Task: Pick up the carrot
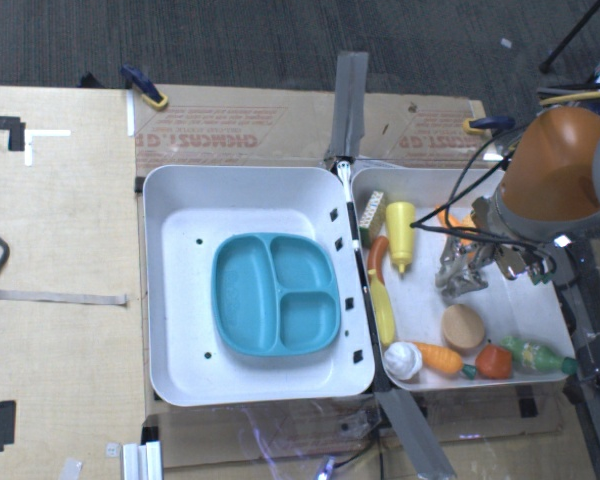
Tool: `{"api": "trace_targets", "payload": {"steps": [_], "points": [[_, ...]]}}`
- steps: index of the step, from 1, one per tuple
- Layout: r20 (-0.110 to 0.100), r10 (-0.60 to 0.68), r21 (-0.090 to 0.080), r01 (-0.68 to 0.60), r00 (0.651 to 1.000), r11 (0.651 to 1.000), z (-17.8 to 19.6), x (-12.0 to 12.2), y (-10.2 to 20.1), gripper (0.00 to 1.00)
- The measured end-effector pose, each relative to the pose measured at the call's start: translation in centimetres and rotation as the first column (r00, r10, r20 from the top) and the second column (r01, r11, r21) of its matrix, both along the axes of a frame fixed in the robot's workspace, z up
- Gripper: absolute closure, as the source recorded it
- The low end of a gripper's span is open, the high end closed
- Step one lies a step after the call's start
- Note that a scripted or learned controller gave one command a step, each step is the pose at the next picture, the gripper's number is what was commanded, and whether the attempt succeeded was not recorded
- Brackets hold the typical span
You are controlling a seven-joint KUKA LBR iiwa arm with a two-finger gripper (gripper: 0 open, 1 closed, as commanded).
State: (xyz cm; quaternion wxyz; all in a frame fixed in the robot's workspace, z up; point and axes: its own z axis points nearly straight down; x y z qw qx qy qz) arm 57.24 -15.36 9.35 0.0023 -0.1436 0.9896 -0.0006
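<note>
Carrot (442, 357) lies at front of right bin (420, 313), touching a white ball (402, 361) & near a tan disc (463, 328); tool (467, 271) hovers further back, finger state can't tell, so risk = wrong item grabbed.
</note>
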Motion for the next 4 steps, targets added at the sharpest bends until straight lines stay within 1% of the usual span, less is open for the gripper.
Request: {"api": "trace_targets", "payload": {"steps": [1,2,3,4], "points": [[0.000,0.000,0.000,0.000,1.000,1.000,0.0,0.0,0.0,0.00],[0.001,-0.280,0.001,0.280,0.960,0.960,0.0,2.2,-4.7,0.00],[0.008,-0.277,0.001,0.277,0.961,0.961,1.1,2.4,-4.6,1.00],[0.008,-0.277,0.002,0.277,0.961,0.961,1.1,2.4,-4.6,0.00]]}}
